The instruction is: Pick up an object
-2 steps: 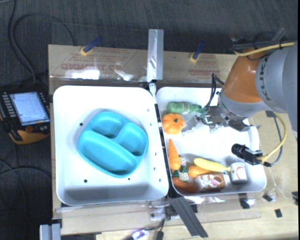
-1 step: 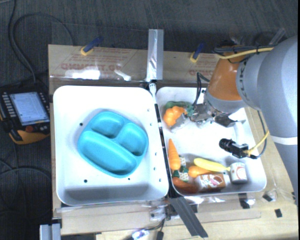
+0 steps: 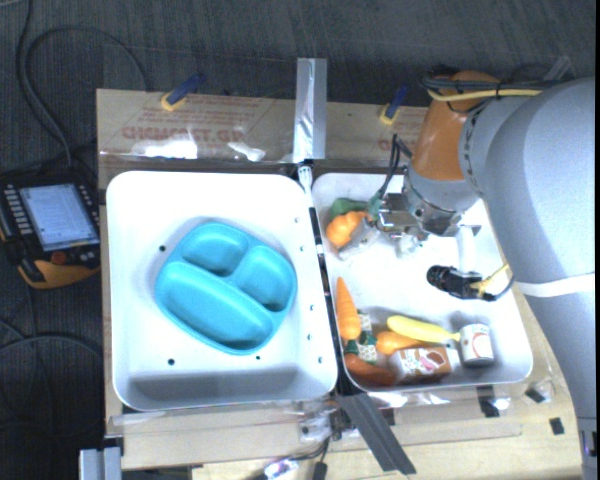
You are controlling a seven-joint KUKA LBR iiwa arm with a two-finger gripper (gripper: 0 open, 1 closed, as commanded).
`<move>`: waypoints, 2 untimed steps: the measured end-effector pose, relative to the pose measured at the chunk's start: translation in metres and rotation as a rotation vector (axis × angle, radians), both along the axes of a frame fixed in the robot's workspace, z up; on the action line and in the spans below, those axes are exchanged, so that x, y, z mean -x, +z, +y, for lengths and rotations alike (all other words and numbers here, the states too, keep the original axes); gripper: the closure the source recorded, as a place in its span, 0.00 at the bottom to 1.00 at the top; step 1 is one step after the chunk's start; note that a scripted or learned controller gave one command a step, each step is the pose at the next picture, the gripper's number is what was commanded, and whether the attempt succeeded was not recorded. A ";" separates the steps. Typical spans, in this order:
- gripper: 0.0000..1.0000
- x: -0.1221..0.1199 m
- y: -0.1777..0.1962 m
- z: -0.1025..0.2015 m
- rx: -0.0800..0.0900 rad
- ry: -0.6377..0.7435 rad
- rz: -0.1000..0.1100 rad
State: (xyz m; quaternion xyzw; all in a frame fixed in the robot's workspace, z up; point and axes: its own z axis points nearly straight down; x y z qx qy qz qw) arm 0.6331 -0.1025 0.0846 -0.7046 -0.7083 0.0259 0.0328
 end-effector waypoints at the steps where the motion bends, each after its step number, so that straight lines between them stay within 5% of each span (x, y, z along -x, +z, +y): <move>1: 0.00 -0.016 0.074 -0.052 0.016 -0.099 -0.080; 2: 0.00 -0.028 0.032 -0.052 0.008 -0.012 -0.069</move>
